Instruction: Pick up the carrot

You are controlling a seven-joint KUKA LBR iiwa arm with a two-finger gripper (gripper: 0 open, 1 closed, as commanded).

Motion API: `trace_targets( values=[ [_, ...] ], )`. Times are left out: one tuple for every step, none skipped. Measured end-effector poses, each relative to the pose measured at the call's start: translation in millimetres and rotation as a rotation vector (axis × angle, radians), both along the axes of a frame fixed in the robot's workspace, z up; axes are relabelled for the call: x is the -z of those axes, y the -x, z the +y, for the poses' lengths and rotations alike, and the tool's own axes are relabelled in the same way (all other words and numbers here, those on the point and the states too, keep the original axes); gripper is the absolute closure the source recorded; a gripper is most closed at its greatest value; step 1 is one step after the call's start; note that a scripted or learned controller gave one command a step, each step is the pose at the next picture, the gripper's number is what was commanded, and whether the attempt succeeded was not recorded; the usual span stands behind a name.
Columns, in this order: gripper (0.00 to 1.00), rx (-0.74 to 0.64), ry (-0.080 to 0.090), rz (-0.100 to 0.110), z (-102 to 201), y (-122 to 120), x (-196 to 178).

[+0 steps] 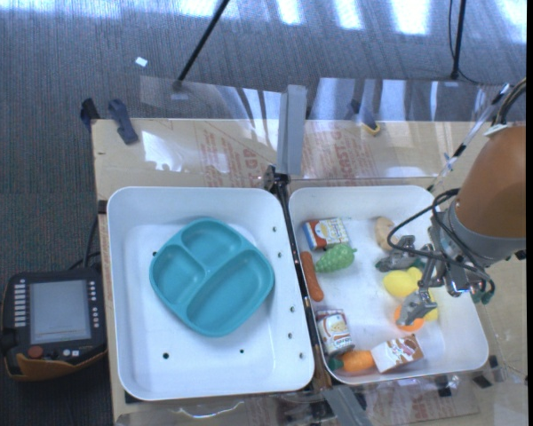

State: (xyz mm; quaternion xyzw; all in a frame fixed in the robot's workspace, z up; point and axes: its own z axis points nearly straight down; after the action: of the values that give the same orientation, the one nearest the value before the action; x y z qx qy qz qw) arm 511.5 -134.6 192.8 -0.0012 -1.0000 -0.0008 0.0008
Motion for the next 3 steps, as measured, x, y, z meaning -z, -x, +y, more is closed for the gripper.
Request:
trace_targets(
  values=[
    [0.0,0.104,-0.001,0.002,-66.8,-0.3,102.1],
    [0.0,0.062,0.011,-0.044,-50.3,22.4,95.7],
    [0.0,0.448,0.004,-0.029,-57.7,24.7,99.4]
  ],
)
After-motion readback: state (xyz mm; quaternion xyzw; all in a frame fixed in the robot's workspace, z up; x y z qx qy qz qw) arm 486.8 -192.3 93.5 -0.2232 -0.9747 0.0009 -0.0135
